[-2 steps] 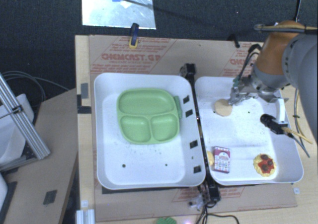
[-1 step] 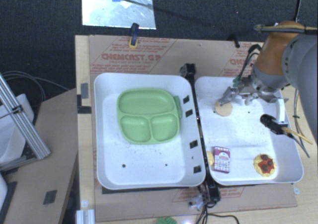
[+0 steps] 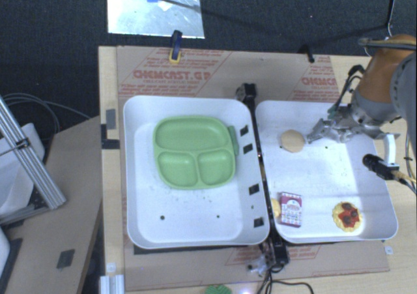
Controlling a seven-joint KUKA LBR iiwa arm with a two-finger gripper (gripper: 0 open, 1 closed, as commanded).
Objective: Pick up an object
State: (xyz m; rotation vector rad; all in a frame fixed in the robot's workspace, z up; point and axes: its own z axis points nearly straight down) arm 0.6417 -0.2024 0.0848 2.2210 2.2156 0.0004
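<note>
The bench carries two shallow white bins side by side on a cardboard sheet printed with red lettering [image 3: 171,74]. The left bin [image 3: 140,221] holds a light green divided plate [image 3: 194,152] with one long compartment along its far side and two smaller compartments along its near side; the plate lies flat in the far half of the bin. The right bin [image 3: 326,175] holds four items. A round tan bun-like piece [image 3: 292,141] lies in the far left part of the bin. A small red and white carton [image 3: 290,209] lies flat near the front left corner, with a small yellowish item [image 3: 275,208] just beside it on its left, too small to identify. A round yellow piece with red and dark topping [image 3: 346,216] lies near the front right corner, well apart from the carton. The arm [image 3: 384,81] enters from the right, its orange band above the wrist. The gripper [image 3: 317,132] sits low over the far part of the right bin, pointing left, with its tip just beside the tan piece (contact cannot be confirmed). Whether the jaws are spread or closed cannot be told at this resolution; nothing is seen between them.
</note>
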